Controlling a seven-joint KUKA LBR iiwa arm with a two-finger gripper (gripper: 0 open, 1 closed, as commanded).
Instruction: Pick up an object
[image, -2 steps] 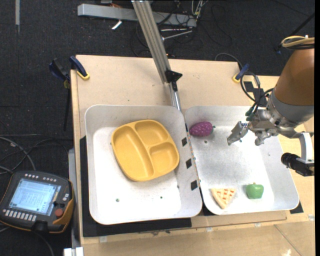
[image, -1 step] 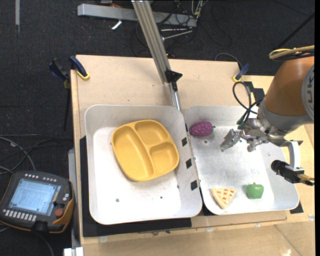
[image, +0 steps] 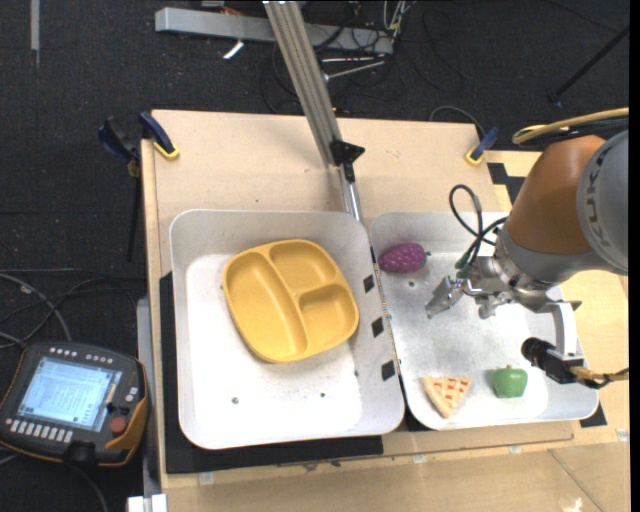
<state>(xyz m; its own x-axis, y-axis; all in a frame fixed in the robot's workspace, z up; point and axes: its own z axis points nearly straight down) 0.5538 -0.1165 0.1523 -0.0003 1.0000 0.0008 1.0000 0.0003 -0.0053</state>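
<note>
In the right bin (image: 430, 345) lie three small things: a purple bunch of grapes (image: 402, 257) at the back left, a pizza slice (image: 446, 393) at the front, and a green pepper (image: 509, 381) beside it to the right. My gripper (image: 462, 297) hangs over the middle of this bin, right of the grapes and above the pizza slice. Its fingers (image: 441, 299) are spread apart with nothing between them. The grey and orange arm (image: 565, 205) reaches in from the right.
The left bin (image: 200, 390) holds a yellow divided plate (image: 290, 298). A metal pole (image: 310, 85) slants down to the bins' divide at the back. A teach pendant (image: 65, 400) lies off the bench, front left. Clamps sit at the bench's back corners.
</note>
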